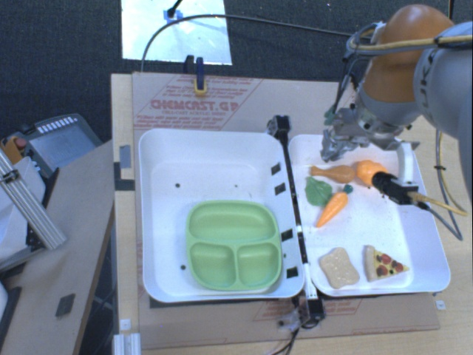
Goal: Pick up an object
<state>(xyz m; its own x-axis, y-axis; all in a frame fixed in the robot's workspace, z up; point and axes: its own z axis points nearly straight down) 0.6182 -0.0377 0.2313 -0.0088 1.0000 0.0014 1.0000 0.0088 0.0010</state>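
Here, your gripper (pixel 334 148) hangs over the right bin (pixel 429 220), just above the toy drumstick (pixel 347 173); whether it's spread or closed, you cannot tell. The drumstick looks light, hard and slick, so grip across its thick end.
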